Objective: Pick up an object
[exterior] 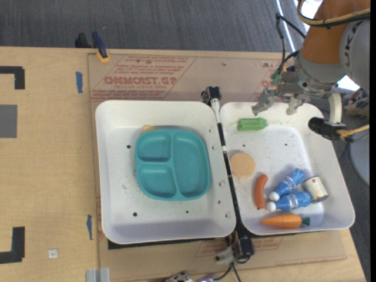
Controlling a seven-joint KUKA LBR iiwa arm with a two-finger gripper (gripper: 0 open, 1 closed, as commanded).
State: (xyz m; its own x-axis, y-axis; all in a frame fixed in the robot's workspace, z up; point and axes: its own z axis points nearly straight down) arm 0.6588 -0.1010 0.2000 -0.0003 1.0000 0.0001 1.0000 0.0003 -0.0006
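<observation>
My gripper hangs over the far edge of the right bin, its two fingers spread apart with nothing between them. Just below and left of it lies a green pea pod. Further down the bin rest a round tan cookie, an orange-red sausage, two blue bottles with white caps, a small white can and an orange carrot.
The left bin holds a teal divided plate with something yellow peeking out behind its far edge. A black clamp sits between the bins at the back. Cables hang at the right bin's far right corner.
</observation>
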